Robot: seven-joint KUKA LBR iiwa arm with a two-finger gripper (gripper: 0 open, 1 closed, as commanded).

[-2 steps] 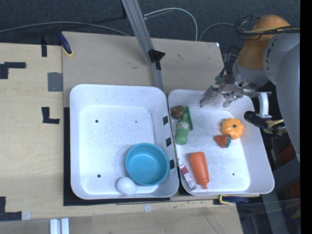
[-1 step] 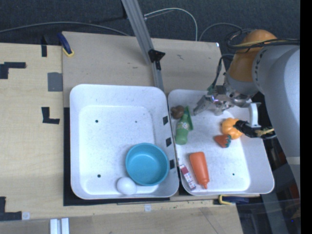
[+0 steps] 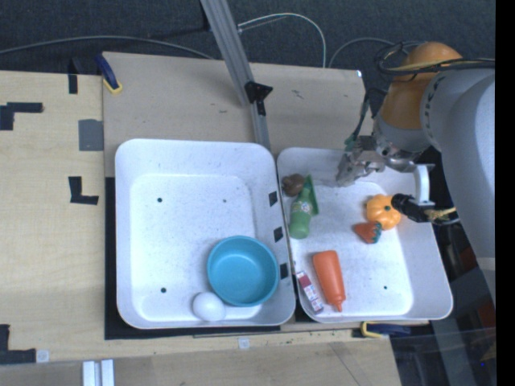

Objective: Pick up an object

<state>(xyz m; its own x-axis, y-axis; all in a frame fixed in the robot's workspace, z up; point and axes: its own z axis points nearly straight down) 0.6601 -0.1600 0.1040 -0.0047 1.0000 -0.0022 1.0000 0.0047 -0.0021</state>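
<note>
I reach in from the right, my grey arm with its orange band hanging over the far side of the right bin (image 3: 426,292). My gripper (image 3: 352,170) sits low near that bin's back wall, a small cluster of dull metal parts; I cannot tell how it is set from this angle, and nothing shows in its grasp.

The things I could pick lie spread across the smooth white plastic floor below me. Just beside the gripper, toward the divider, a brown rounded lump (image 3: 293,185) touches the top of a green bottle (image 3: 302,212), a slim cylinder lying lengthwise along the bin's left wall. Near my wrist sits an orange bell pepper (image 3: 382,211), lobed and glossy, with a small red piece (image 3: 368,232) touching its lower edge. Toward the front lies an orange carrot (image 3: 329,278), a blunt tapering cone, and just beside it, against the left wall, a small flat red and white packet (image 3: 308,290).

The left bin (image 3: 137,232) holds a round blue bowl (image 3: 242,270), open side up and smooth-walled, with a white ball (image 3: 208,305) touching its front rim
</note>
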